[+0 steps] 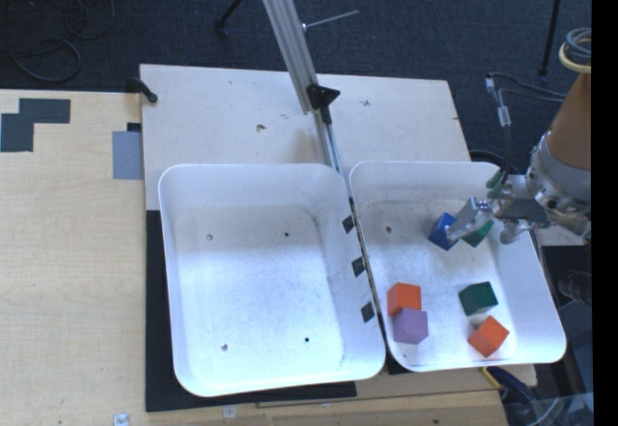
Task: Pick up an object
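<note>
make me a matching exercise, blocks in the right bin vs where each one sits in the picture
Things:
1. blue cube-shaped block
2. purple cube-shaped block
3. dark green cube-shaped block
4. orange cube-shaped block nearest the bin's right wall

Places:
A. directly below another orange block, near the divider
B. lowest and rightmost of the group
C. uppermost, right next to the gripper
D. just above the right-hand orange block

Pairs: 1-C, 2-A, 3-D, 4-B

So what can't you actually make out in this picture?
- Gripper: too small and blurred in the camera view to tell whether its fingers grip the blue block or the green piece beside it.
- Arm: cut off by the right edge.
- Green piece: shape unclear, partly behind the gripper.
</note>
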Tool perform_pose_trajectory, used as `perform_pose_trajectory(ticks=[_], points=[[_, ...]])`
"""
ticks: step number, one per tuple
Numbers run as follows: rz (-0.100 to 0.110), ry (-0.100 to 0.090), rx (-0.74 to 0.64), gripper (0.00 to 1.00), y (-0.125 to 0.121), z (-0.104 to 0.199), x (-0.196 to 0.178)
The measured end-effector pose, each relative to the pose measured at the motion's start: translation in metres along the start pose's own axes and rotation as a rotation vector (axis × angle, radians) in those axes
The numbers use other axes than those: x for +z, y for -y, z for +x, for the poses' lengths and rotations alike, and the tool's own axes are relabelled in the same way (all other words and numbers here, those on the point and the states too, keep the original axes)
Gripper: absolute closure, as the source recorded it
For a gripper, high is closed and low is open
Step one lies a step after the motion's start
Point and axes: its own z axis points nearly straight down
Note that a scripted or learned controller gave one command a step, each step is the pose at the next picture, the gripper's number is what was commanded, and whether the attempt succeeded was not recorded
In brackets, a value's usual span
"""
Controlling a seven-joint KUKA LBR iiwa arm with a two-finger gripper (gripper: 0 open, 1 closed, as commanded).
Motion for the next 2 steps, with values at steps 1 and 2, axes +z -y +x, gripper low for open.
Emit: perform_pose_trajectory(ticks=[1,2], points=[[0.005,0.001,-0.003,0.00,-0.078,-0.041,0.081],[-0.008,0.002,-0.005,0.00,-0.112,-0.048,0.175]])
